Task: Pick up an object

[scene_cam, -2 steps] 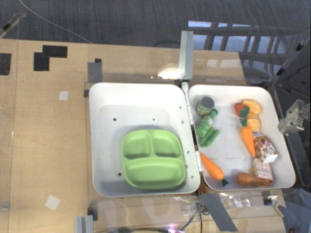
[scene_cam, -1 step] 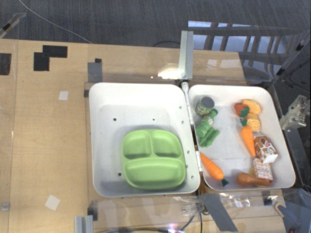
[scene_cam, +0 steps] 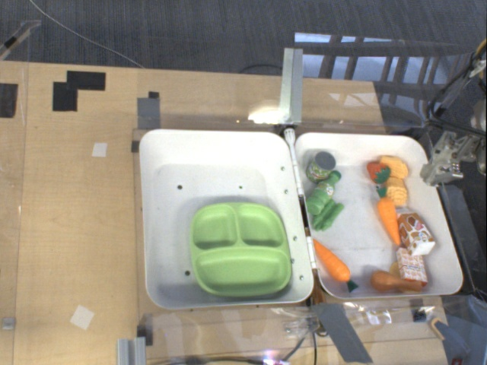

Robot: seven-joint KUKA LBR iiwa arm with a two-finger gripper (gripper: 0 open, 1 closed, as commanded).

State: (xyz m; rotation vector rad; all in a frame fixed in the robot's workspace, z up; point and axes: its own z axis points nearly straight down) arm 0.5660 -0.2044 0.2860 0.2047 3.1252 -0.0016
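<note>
The right bin holds several toy foods. A green jar with a grey lid stands at its upper left, with a green vegetable just below it. One orange carrot lies by the lower left wall and another carrot lies right of centre. A red, yellow and orange cluster sits at the upper right. Two small printed packs and a brown-orange piece lie at the lower right. My gripper hangs over the bin's right rim, apart from all of them.
The left bin bears a green divided plate in its lower half. A metal post stands behind the seam between the bins. Dark railing and cables crowd the upper right near the arm.
</note>
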